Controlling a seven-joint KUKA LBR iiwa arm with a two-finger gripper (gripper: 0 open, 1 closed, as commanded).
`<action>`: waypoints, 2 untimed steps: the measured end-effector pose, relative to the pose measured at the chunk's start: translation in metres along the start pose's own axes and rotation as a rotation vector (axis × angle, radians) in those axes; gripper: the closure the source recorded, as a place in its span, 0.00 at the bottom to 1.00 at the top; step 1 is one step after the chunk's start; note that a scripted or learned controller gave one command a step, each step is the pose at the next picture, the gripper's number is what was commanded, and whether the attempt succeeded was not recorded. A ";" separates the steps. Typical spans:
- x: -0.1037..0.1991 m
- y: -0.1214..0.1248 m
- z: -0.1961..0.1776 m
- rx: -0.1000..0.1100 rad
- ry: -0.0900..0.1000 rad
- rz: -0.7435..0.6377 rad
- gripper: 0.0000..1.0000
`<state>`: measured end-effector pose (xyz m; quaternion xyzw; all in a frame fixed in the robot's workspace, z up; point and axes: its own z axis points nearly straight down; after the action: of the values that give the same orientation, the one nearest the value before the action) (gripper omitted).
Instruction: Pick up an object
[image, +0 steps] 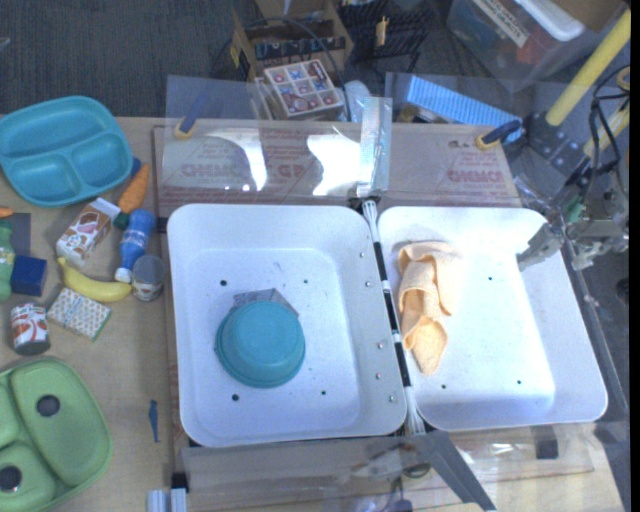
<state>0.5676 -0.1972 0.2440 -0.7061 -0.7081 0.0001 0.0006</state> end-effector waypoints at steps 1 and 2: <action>0.100 0.018 0.091 0.001 -0.001 -0.118 0.00; 0.097 0.056 0.152 -0.013 -0.002 -0.242 0.00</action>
<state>0.6233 -0.0998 0.0921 -0.6154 -0.7882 -0.0038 -0.0044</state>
